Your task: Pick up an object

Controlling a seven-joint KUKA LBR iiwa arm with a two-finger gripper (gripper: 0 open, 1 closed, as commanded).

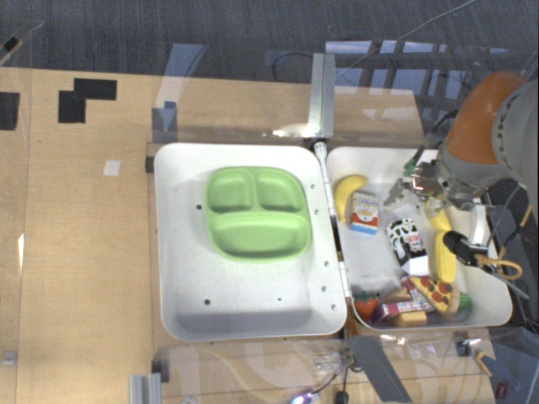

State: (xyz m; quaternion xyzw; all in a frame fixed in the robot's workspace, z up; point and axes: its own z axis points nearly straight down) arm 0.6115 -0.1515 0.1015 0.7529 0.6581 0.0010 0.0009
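My gripper (410, 188) hangs over the back middle of the right bin (497, 310), its fingers apart with nothing between them. Just below it lies a black-and-white cow-patterned item (408, 241). To the left are a small red-and-white carton (364, 211) and a short yellow banana (347, 192). A longer yellow banana (442, 255) lies to the right of the cow-patterned item. A toy pizza slice (438, 294) and some red and orange pieces (383, 311) sit at the front of the bin.
The left bin (185, 293) holds a green divided plate (256, 211). A metal divider (331, 225) runs between the two bins. The arm's grey body with its orange band (484, 133) stands over the right bin's back right corner.
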